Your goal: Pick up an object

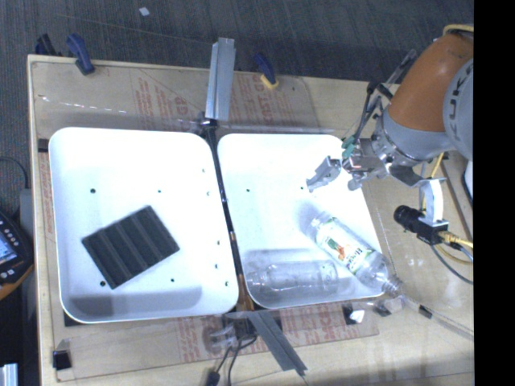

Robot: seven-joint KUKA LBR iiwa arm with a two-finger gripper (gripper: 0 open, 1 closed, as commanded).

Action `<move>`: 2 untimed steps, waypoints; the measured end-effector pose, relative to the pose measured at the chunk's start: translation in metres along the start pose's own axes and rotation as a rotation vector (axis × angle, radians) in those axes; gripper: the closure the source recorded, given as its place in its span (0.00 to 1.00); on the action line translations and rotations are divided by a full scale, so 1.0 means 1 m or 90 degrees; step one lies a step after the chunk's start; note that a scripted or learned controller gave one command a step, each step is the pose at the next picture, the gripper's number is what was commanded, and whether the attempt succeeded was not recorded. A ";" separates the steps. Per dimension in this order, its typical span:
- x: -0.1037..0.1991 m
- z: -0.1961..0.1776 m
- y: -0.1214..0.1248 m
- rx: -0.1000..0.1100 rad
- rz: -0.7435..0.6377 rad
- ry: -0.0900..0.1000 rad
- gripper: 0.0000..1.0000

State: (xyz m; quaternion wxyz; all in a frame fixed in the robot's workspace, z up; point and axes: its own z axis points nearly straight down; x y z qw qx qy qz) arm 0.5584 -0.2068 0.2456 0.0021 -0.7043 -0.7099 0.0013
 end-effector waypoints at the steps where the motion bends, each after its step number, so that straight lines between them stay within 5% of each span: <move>1: 0.000 0.000 0.000 0.000 0.000 0.000 0.00; 2: -0.003 -0.011 -0.029 -0.001 -0.023 0.000 0.00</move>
